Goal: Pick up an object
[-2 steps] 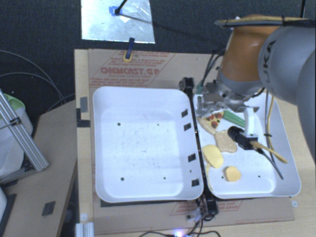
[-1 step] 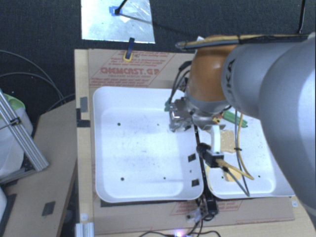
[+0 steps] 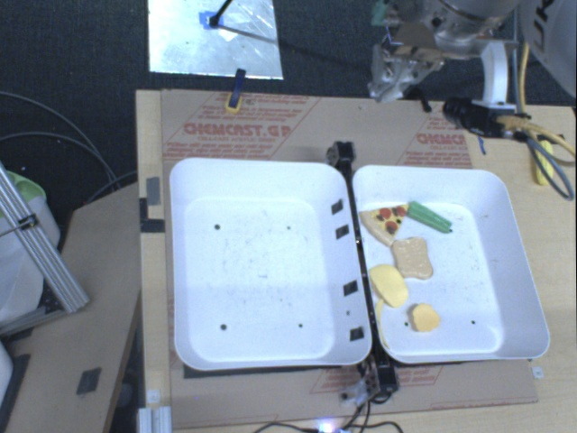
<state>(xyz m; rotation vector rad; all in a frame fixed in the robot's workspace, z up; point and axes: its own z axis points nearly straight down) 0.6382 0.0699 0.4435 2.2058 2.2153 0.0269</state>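
- Task things: five small toy food pieces in the right bin (image 3: 505, 242), all bunched in its left half, near the divider between the bins.
- Pizza slice (image 3: 384, 222): tan wedge with red and dark dots on top, lying flat at upper left of the bunch, pointed end toward the divider.
- Green piece (image 3: 429, 216): long, narrow, bright green, tilted down toward the right, just right of the pizza slice and touching or almost touching it.
- Cracker (image 3: 413, 258): beige, speckled, roughly square with rounded corners, flat, just below the pizza slice.
- Yellow oval piece (image 3: 389, 284): pale yellow, smooth, below left of the cracker, close to the bin's left wall.
- Yellow chunk (image 3: 425, 317): smaller, deeper yellow, lowest of the bunch, apart from the oval piece.
- Gripper (image 3: 394, 78): at top of the frame, right of center, above the cardboard behind the bins, well apart from the food; nothing seen between its tips; open or closed, cannot tell.
- Left bin (image 3: 194, 188): white, shallow, a few dark specks on the floor.
- Both bins sit on a brown printed cardboard sheet (image 3: 243, 126).
- Shiny metal plate (image 3: 215, 23) on the dark floor, upper left of the frame.
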